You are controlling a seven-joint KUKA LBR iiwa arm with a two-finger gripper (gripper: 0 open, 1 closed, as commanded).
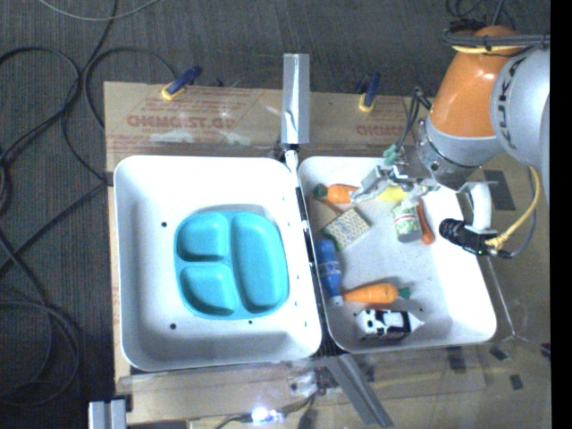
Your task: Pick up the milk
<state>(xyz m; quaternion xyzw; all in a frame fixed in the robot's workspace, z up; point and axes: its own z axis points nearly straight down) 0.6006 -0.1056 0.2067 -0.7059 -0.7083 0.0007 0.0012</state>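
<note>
1. The milk [386, 322] lies at the near edge of the right bin [465, 315]. It is a small carton printed in black-and-white cow patches, on its side and touching nothing but the bin floor and the carrot [375, 293] just behind it.
2. The hand [393, 179] hangs over the far part of the same bin, well apart from the carton. I cannot tell how far open it is, and nothing shows between its tips.
3. By my reading the task is at its approach step: the carton is not yet reached.
4. The next move seems to call for travel toward the near edge, then a descent with the tips set across the carton's narrow faces, clear of the carrot.
5. The carton looks boxy and flat-sided, probably light, with printed card that may slip.
6. Nearby sit a blue bottle [327, 266], a checkered packet [347, 227] and a small green-labelled bottle [407, 220].
7. The left bin [143, 195] holds a glossy blue divided tray [232, 262] of moulded plastic.
</note>
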